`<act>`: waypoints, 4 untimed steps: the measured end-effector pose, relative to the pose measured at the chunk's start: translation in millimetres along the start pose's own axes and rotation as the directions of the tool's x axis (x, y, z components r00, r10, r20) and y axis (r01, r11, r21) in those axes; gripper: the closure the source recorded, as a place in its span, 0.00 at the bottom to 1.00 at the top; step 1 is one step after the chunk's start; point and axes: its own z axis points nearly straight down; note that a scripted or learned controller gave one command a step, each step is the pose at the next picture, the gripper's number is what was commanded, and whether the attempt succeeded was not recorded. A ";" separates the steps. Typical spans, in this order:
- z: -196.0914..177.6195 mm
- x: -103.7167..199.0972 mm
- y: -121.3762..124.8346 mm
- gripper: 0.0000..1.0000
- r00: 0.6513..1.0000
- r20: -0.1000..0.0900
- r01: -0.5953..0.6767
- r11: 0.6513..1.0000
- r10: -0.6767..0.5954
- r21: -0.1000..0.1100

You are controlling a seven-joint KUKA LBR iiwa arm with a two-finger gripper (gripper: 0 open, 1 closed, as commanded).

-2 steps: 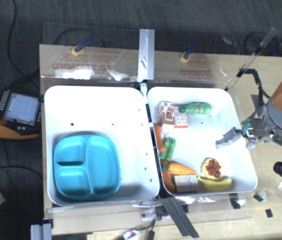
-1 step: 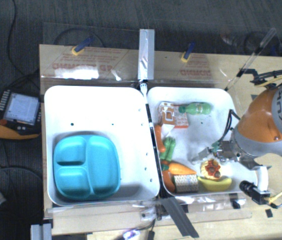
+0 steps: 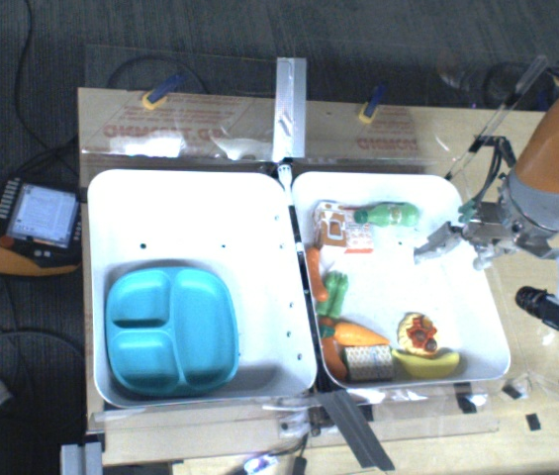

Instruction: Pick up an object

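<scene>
Seemingly empty gripper [image 3: 435, 248], over right bin [image 3: 477, 310]

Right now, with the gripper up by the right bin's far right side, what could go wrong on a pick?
1. The carrot, grater-like metal piece and banana are packed against the right bin's front wall, so a descent there may hit the wall or nudge neighbours.
2. The green bottle lies on its side, so it may roll off.
3. The gripper sits near the bin's right rim, away from every item, so closing here would likely grab nothing.
</scene>
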 end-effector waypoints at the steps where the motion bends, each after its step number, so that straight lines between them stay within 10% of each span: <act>1: -7.0 5.7 -6.5 0.00 0.991 0.000 0.133 0.991 -0.133 -0.001; 3: 89.2 48.6 133.7 0.00 0.984 0.008 0.179 0.984 -0.179 -0.017; 4: 107.9 23.7 140.8 0.00 0.984 0.000 0.179 0.983 -0.179 -0.028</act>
